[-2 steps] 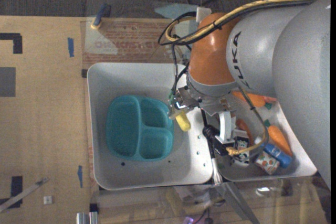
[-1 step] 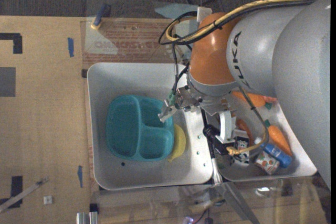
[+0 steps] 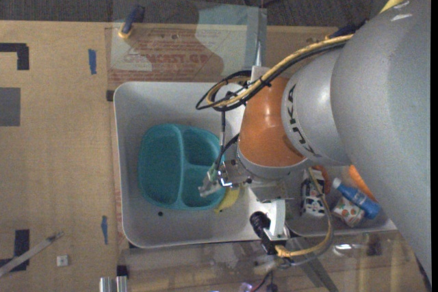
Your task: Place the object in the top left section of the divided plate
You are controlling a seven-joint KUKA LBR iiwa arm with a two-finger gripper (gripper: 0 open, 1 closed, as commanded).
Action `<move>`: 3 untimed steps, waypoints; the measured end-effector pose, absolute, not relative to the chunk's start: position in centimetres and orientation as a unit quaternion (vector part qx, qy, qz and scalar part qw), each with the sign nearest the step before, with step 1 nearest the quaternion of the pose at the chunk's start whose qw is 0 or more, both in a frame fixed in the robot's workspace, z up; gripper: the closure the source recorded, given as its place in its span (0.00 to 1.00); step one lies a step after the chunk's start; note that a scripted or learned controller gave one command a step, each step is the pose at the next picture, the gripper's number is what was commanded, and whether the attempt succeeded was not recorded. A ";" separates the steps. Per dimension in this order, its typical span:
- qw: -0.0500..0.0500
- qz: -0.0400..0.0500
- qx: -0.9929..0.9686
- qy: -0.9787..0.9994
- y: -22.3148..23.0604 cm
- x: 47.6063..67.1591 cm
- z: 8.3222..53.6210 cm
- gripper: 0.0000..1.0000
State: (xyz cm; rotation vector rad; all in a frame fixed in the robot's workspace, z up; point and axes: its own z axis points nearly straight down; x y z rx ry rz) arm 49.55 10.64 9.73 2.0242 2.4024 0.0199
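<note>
A teal divided plate (image 3: 164,167) lies in the left white bin (image 3: 130,120), with one large section on its left and two smaller ones on its right. My gripper (image 3: 211,185) hangs over the plate's right edge, near the lower right section. Just to the gripper's right, a yellow object (image 3: 230,198) pokes out from below the wrist, at the plate's lower right rim. The orange wrist band and the grey arm hide most of that object and the plate's right rim. Whether the yellow object is held cannot be seen.
The right bin holds a blue bottle (image 3: 356,195), an orange item (image 3: 361,179) and two patterned cups (image 3: 313,202). Yellow and black cables (image 3: 226,96) loop over the left bin's far side. A clear sheet (image 3: 185,44) lies beyond the bin.
</note>
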 end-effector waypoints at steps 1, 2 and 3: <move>0.000 0.000 0.694 0.720 17.1 51.9 15.3 0.00; -0.002 -0.002 0.802 0.598 10.0 48.9 19.2 0.00; -0.002 -0.003 0.778 0.628 13.6 47.8 14.9 0.00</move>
